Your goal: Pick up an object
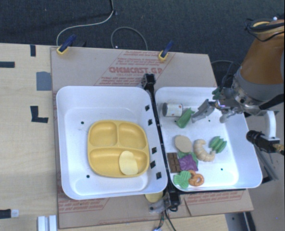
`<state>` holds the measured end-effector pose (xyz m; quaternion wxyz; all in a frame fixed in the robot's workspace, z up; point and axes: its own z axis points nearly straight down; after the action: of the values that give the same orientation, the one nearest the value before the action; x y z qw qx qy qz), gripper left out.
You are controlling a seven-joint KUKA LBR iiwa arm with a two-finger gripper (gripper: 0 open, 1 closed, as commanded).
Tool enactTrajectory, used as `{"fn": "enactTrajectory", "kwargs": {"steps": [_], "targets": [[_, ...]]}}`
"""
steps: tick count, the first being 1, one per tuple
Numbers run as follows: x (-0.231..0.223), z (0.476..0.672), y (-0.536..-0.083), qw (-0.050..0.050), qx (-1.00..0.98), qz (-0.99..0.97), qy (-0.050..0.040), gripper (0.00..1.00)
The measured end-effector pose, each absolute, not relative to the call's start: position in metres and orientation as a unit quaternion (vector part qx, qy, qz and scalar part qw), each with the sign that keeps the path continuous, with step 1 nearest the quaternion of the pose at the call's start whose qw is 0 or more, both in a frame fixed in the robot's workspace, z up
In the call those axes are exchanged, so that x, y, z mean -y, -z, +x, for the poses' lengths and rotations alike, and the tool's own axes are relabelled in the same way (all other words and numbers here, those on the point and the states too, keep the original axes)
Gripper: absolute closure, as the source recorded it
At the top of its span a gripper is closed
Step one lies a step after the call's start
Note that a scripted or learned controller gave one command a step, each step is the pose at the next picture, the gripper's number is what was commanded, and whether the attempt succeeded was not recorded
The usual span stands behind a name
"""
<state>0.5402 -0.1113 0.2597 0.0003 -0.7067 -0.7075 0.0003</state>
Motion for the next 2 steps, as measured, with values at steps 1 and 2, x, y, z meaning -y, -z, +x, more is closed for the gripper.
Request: {"fn": "enactTrajectory", "kwargs": {"steps": [1,2], "targets": [[0.105,0.525,-0.080,-0.003,0.707,-0.707,0.0003,0.00],[0.121,0.637,-0.086,0.001,0.710,-0.704,-0.0029,0.00]]}}
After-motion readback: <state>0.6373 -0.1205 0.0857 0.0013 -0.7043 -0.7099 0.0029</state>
